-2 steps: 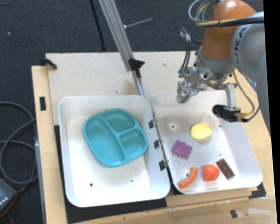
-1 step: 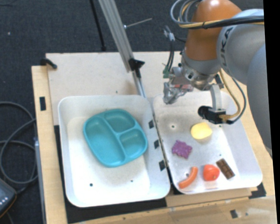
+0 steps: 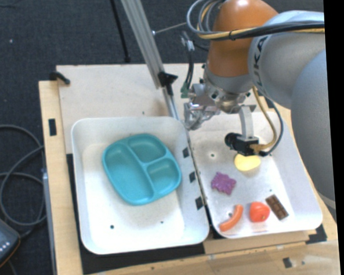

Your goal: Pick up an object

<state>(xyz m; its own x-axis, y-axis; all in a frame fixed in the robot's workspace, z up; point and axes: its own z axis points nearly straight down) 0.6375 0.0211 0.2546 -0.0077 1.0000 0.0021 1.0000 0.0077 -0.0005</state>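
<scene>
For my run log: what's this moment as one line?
gripper: right bin far-left corner, nothing seen held | in it: yellow piece, purple piece, orange piece, red ball, brown block | left bin: teal plate

Fixed overhead camera, slanted across bench (image 3: 99,89)

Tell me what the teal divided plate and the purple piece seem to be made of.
Teal divided plate, in the left bin: probably moulded plastic, smooth, slight sheen; even colour and rounded compartment ridges suggest it. Purple piece, in the right bin: matte with a bumpy outline, perhaps plastic or rubber toy food; too small to tell.
</scene>
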